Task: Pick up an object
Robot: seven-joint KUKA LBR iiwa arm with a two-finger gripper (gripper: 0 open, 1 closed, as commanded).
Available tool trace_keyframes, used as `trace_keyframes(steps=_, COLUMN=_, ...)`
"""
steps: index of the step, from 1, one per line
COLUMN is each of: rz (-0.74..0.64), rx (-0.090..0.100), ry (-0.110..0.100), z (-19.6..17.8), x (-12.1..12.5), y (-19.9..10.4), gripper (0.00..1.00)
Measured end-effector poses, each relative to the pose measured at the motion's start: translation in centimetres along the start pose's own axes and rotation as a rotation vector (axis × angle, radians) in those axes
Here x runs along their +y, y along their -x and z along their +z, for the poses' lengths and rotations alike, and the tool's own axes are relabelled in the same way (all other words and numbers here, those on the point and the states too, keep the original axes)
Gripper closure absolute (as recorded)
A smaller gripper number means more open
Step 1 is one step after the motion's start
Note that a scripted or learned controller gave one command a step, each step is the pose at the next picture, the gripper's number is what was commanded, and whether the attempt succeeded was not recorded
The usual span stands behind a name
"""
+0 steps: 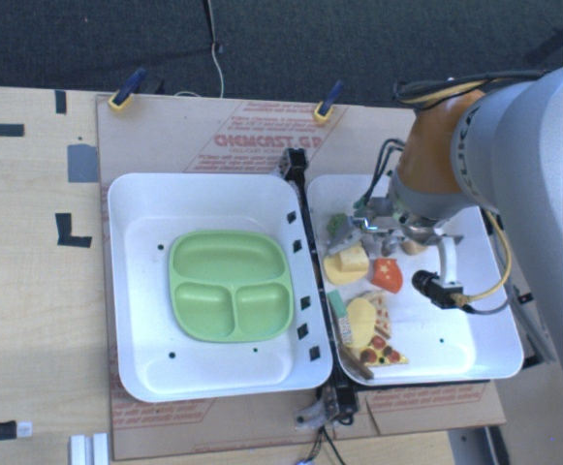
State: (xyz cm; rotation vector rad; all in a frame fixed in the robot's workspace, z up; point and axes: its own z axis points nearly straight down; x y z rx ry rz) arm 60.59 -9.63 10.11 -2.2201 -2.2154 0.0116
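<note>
- Toy food pieces are lying clustered in the left half of the right-hand white bin (484,352), at the centre-right of the frame: a pale yellow wedge (348,263), a red piece (388,275) just right of it, a yellow lump (360,320) below them, a pizza-like slice (384,352) at the bin's lower left, and a small green piece (336,226) above the wedge.
- Grey arm (523,153), with its orange band, is reaching in from the upper right of the frame and covering the right bin's upper part.
- Left white bin (131,260) is sitting at the centre of the frame, touching the right bin along a black divider.
- Green sectioned plate (231,286) is lying flat in the middle of the left bin, showing three compartments.
- Gripper (390,223) is hanging over the upper left of the right bin, just above the yellow wedge and red piece; how far its jaws are standing apart cannot be told, and nothing is visibly sitting between them.
</note>
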Motion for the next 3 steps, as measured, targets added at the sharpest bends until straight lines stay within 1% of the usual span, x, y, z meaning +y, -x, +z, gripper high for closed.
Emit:
trace_keyframes(steps=1, rz=-0.005, rx=0.002, ry=0.009, z=1.7, x=3.4, y=0.1, gripper=0.0)
trace_keyframes(steps=2, rz=-0.007, rx=0.003, ry=0.008, z=0.6, x=3.3, y=0.0, gripper=1.0)
trace_keyframes(steps=3, rz=-0.009, rx=0.004, ry=0.011, z=-8.8, x=0.0, y=-6.4, gripper=1.0)
